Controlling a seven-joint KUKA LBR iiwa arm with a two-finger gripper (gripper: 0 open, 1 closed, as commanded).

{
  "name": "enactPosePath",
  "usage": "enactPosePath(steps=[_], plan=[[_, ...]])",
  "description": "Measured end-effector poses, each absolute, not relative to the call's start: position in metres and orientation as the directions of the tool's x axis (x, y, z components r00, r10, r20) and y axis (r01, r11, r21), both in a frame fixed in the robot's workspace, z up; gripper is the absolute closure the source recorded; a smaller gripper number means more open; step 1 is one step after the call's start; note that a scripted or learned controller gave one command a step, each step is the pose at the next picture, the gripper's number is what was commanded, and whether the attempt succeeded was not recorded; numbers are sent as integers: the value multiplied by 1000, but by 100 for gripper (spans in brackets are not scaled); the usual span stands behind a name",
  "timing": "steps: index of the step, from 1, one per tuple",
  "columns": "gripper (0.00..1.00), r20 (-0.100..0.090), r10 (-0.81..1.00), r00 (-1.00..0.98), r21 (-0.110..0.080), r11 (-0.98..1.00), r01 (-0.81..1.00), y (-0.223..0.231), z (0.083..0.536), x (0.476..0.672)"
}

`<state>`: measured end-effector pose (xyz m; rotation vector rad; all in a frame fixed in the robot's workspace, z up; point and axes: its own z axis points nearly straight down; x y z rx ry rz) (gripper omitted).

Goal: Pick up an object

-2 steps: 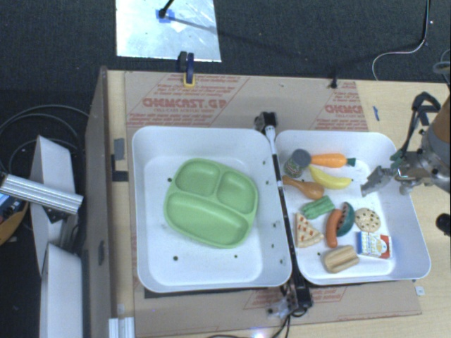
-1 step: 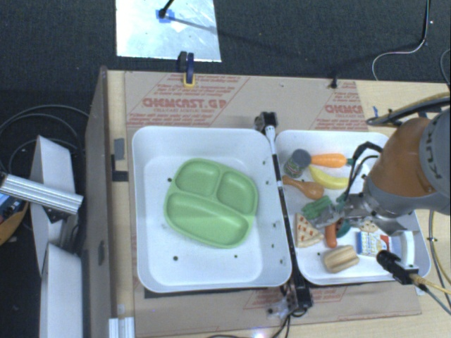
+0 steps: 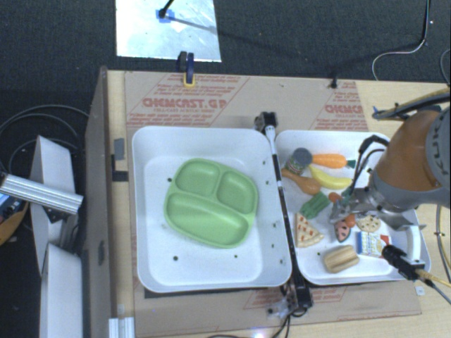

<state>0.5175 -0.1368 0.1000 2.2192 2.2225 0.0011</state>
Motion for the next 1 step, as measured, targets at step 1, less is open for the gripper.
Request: enactPosePath(steps=[1], plan=[[100, 1, 1000, -13, 13, 13, 1000, -46, 237, 523]])
